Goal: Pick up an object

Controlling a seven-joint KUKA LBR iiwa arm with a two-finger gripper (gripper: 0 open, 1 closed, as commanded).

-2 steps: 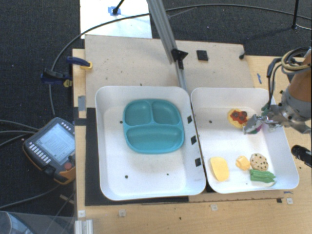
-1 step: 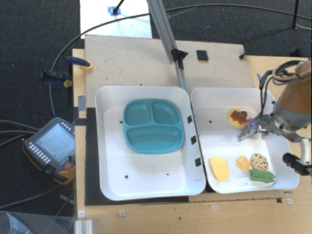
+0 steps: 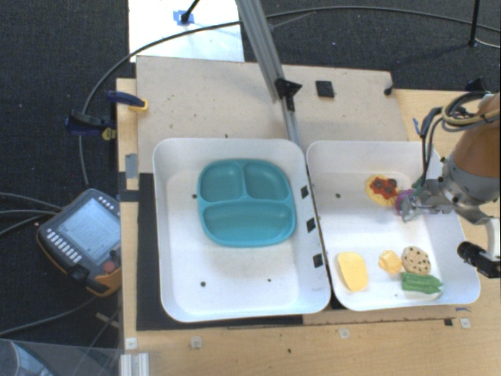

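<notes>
Nearest the camera, along the front edge of the right bin (image 3: 470, 292), lie four small toy foods: a yellow piece (image 3: 353, 271), a smaller yellow-orange piece (image 3: 390, 262), a speckled cookie (image 3: 416, 259) and, touching the cookie's near side, a green pod (image 3: 421, 283). Farther back in the same bin sits a round pizza-like piece (image 3: 382, 188) with red topping. Just beside it, to the right, the claw (image 3: 407, 207) hangs low over the bin floor with something purple at its tip; whether it is open or closed cannot be told. The grey arm (image 3: 477, 163) enters from the right. A teal divided plate (image 3: 246, 203) rests in the left bin (image 3: 180, 288). Both bins sit side by side on the worktop (image 3: 219, 92).
</notes>
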